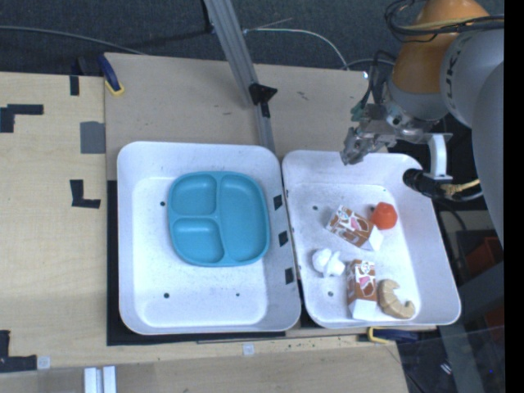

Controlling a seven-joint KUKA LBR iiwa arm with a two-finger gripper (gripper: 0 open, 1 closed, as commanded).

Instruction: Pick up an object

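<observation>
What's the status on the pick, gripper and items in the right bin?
Gripper over right white bin's far rim, nothing seen in it. Small orange ball, brown-and-white snack packets, tan curved pastry all lying untouched. No obstruction.

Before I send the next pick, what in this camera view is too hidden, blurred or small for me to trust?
- Gripper: fingers small and blurred over the right bin's far rim; open or shut unclear.
- Lower carton: the tan pastry sits against it; touching or overlapping unclear.
- White piece: too small and pale against the bin to identify.
- Cartons' print: too blurred to read.
</observation>
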